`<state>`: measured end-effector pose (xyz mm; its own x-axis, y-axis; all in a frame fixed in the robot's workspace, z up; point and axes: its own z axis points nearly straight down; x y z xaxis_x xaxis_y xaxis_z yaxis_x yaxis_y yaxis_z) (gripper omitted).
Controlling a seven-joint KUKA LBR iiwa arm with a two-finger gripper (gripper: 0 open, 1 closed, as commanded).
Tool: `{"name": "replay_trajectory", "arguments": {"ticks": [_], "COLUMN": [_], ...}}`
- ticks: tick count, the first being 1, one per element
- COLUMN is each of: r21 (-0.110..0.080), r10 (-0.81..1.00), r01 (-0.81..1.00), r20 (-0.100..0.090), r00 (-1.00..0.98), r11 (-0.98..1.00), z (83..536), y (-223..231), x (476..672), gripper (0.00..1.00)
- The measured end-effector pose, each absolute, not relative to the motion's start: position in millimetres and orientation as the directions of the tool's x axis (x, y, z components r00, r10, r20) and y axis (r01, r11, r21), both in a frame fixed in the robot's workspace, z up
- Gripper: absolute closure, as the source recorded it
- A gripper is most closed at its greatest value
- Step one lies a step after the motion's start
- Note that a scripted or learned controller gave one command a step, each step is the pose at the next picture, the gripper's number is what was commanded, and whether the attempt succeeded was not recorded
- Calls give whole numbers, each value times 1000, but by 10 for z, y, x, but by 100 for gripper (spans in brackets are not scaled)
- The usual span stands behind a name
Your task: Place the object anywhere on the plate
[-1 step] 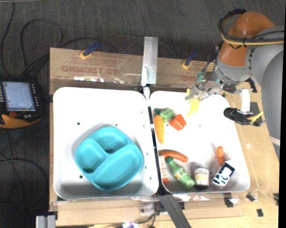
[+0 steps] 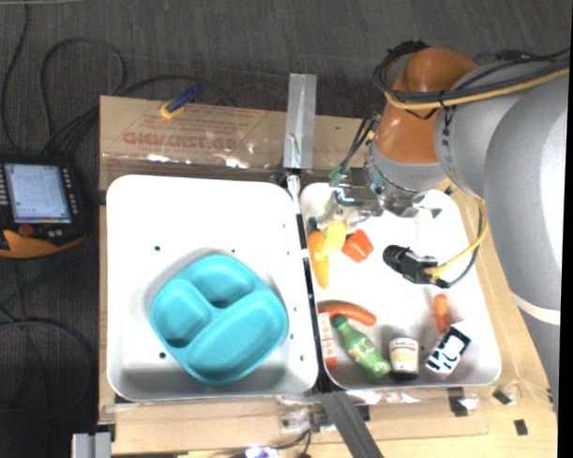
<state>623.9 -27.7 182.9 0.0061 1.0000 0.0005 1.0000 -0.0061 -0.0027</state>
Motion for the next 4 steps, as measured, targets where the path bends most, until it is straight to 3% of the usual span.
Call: {"name": "replay_trajectory", "arguments": {"ticks": [1,2,3,4], "r21": [-2,-3,-1,-3], "r10": [947,866,917,851], "r01": [947,866,917,851], "r20": [2,2,-2,1], "r00": [-322,-500,-399,-525], "r11": [322,500,399,525], "z": [1828,1826,2834,2166], "y": [270,1021,580,1055], "x": [5706,5583,5693,5440], "gripper": [100,100,100,100]}}
